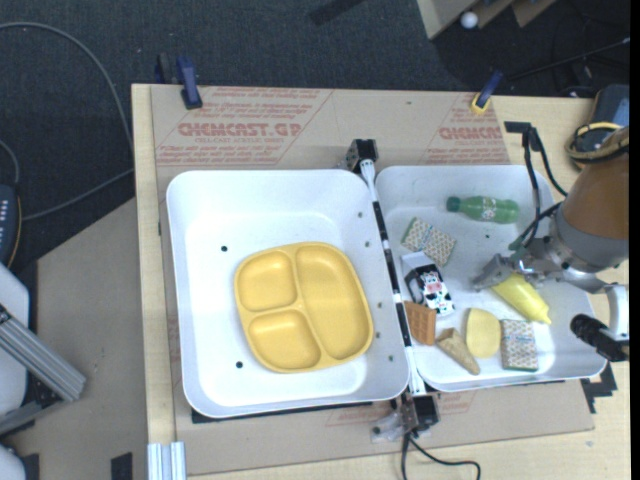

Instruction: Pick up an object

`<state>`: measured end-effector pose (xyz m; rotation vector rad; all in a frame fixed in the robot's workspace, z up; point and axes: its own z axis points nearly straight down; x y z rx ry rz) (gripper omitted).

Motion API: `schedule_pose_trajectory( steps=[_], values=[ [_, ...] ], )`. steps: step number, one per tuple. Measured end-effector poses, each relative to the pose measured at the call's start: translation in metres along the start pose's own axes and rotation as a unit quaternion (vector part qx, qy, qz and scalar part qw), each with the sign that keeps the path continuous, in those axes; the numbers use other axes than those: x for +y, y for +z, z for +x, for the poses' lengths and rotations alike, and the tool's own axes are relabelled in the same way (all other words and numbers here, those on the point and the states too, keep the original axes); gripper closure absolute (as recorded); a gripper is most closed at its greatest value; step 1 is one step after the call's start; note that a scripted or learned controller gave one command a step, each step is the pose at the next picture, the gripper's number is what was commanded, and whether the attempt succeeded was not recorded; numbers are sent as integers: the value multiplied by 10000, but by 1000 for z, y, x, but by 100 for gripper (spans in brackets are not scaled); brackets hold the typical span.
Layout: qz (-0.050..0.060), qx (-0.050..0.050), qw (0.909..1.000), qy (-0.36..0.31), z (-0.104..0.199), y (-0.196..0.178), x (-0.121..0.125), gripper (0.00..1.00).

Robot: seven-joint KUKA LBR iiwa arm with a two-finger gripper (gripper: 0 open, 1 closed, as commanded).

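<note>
My gripper [497,268] hangs low over the right bin [480,183], at the end of the grey arm with its orange band [600,203] coming in from the right. A long yellow banana-like piece [526,300] lies just below and to the right of it, touching or nearly touching. Around it in the bin lie a green bottle [485,207], a patterned packet [428,238], a small black-and-white toy [430,288], an orange cracker [421,322], a round yellow piece [482,332], a tan wedge [458,349] and a patterned square [519,345].
The left bin [200,268] holds a yellow divided plate [303,305]. Blue clamps [187,81] [487,90] grip the board's far edge. A black clip [362,153] joins the bins at the back. Cables run along the right bin's far right side.
</note>
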<state>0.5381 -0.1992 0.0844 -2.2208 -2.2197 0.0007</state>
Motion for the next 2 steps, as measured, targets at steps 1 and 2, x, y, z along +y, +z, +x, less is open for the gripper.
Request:
schedule_pose_trajectory(
  steps=[1,2],
  values=[
    [-26,-5,10000,-1,0,-11,2,100],
    [-12,1,10000,-14,124,-100,-4,100]
  ],
)
